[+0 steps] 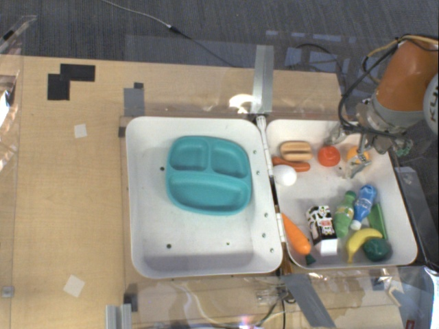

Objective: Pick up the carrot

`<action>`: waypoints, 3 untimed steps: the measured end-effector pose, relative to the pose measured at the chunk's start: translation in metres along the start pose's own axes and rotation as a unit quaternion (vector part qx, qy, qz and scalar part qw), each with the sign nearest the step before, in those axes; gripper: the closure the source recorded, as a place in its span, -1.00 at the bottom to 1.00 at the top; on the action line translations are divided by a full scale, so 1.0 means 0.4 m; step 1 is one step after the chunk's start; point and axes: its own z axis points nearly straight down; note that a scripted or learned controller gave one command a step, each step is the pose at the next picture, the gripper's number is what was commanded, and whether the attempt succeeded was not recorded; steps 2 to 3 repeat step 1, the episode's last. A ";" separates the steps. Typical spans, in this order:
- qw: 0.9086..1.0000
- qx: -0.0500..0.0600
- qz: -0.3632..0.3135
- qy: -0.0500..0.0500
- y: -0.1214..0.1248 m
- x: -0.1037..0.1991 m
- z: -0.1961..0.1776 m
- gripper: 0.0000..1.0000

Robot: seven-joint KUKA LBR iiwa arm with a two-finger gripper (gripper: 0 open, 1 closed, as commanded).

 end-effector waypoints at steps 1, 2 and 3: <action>0.987 0.004 -0.160 -0.004 -0.007 -0.003 -0.008 -1.00; 0.987 0.004 -0.160 -0.004 -0.007 -0.003 -0.008 -1.00; 0.987 0.004 -0.160 -0.004 -0.007 -0.003 -0.008 -1.00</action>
